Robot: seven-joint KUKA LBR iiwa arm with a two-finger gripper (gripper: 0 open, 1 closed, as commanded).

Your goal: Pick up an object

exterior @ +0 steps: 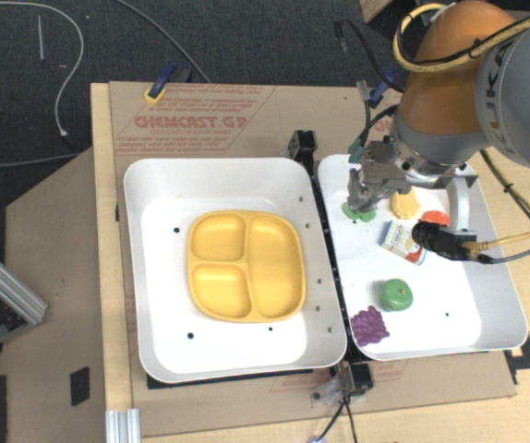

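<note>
Fingertips of my gripper (365,201) hang low over a small green object (361,214) in the right white bin (487,326); whether they're spread or closed, I cannot tell. Centre first, then squeeze.

Right bin (487,326): arm and tool (365,199) block its far-left corner, over a small green item (358,214). Toward the bin's middle, a yellow piece (403,203), an orange-red piece (434,218) and a small carton (397,238) crowd together. Green apple (396,293) and purple grapes (369,325) sit near-left. The bin's near-right floor is open.
</note>
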